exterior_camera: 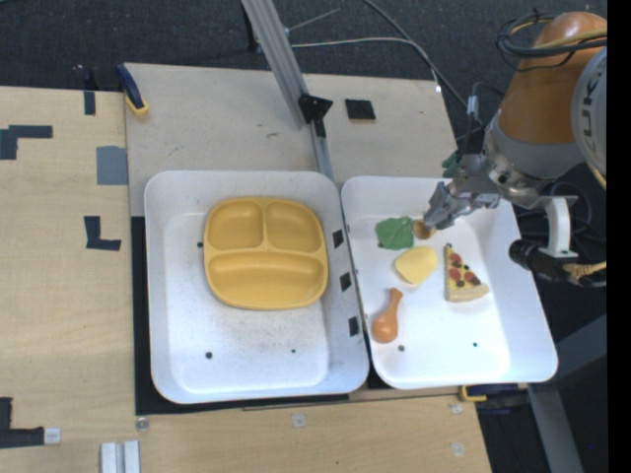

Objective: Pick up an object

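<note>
green leaf (394, 232), just left of fingers (437, 215)

Fixed overhead camera, slanted down on both bins (158, 294)

Toy foods (416, 264) lie in the right bin (513, 353).

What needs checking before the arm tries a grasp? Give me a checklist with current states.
1. Gripper over the right bin: ok.
2. A target close by: ok, green leafy piece and a small brown item lie beside the tip.
3. Object between the jaws: cannot tell.
4. Other pieces spaced apart: ok, pizza slice, yellow piece, drumstick.
5. Yellow plate in the left bin, away from the arm: ok.
</note>
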Controlling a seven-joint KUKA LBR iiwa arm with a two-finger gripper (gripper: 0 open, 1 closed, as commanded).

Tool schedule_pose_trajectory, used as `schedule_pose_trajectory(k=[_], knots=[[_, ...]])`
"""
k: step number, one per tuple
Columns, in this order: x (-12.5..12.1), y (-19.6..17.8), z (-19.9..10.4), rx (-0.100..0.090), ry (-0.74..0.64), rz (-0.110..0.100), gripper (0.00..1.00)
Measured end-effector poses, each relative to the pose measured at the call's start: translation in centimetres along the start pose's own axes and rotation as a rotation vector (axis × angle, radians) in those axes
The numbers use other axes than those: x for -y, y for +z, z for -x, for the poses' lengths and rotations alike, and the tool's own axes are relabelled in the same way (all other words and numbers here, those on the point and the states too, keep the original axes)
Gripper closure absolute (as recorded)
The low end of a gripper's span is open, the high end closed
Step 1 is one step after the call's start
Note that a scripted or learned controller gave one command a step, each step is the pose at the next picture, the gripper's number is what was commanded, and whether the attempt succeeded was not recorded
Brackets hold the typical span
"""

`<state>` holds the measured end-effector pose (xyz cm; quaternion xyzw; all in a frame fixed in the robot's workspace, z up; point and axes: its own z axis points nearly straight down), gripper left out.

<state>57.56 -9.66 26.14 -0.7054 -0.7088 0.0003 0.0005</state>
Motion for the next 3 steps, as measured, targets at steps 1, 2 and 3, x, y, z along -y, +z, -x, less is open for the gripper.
schedule_pose_trajectory(k=[1,2,3], knots=[[0.4,0.4,-6.1,-0.001,-0.002,0.0,1.0],[-0.3,2.3,-11.8,0.0,-0.001,-0.002,1.0],[-1.2,2.1,-17.4,-0.001,-0.003,0.0,1.0]])
